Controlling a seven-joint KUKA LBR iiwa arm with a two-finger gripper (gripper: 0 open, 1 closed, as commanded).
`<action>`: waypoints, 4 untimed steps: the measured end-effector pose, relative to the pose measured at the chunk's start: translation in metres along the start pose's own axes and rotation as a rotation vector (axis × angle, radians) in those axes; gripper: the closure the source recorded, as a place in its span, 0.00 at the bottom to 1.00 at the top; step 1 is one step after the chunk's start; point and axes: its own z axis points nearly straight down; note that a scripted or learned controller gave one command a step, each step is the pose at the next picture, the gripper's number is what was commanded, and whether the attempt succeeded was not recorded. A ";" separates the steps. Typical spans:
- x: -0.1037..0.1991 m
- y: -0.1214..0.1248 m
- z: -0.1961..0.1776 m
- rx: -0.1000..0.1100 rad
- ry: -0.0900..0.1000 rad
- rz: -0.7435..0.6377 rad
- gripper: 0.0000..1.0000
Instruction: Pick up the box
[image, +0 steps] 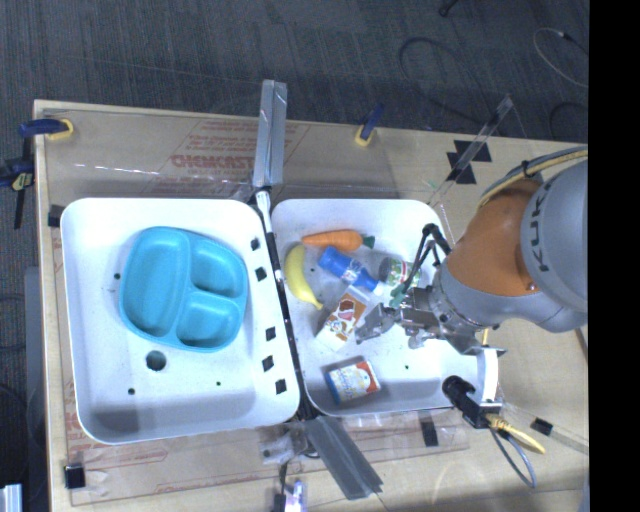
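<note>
Box (341, 321) is in the right bin (420, 214), tilted, beside the banana (300, 276): small carton, white with red-orange print. Gripper (378, 322) sits just right of it, touching or nearly; can't tell its state.

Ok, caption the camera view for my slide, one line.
KUKA arm's gripper hovers by the box in the right bin; blue tray sits left.
</note>
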 end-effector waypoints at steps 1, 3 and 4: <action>0.068 -0.011 0.068 -0.012 -0.013 -0.187 0.00; 0.068 -0.010 0.059 -0.009 -0.013 -0.193 0.00; 0.070 -0.010 0.051 -0.006 -0.012 -0.200 1.00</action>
